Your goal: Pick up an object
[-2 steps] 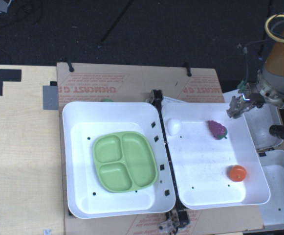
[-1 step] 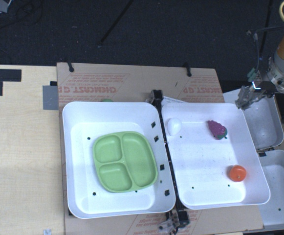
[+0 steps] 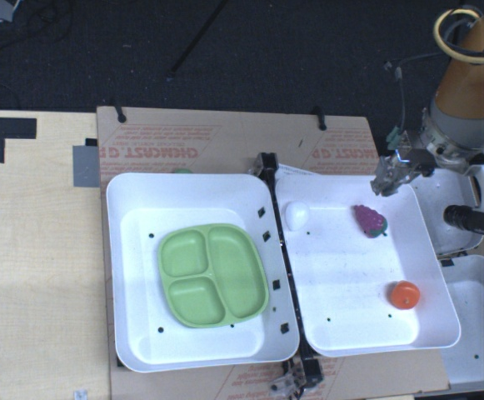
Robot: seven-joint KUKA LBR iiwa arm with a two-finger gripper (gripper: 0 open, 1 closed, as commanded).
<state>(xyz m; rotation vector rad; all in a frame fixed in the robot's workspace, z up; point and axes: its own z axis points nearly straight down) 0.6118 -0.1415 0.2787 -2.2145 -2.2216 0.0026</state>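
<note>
- Objects for picking lie in the right bin (image 3: 441,307): a purple lumpy object (image 3: 370,220) with a touch of green at its lower edge, an orange round object (image 3: 405,295), and a small white rounded object (image 3: 296,215).
- Purple object sits in the upper part of the right bin, toward that bin's right wall; nothing is touching it.
- Orange object rests lower down, near the right wall and well apart from the purple one.
- White object lies in the upper left corner of the right bin, just beside the divider between the bins, and is hard to make out against the white floor.
- Left bin (image 3: 133,223) holds a green divided plate (image 3: 213,274) with three compartments, lying flat and slightly turned.
- Gripper (image 3: 389,182) hangs over the upper right corner of the right bin, up and to the right of the purple object and apart from it.
- Whether the fingers are apart or together I cannot tell; they are small and dark, and no object shows between them.
- Arm (image 3: 460,90) comes in from the right, its orange band above the grey wrist.
- Both bins sit on a cardboard sheet (image 3: 225,144) on the desk (image 3: 33,248).
</note>
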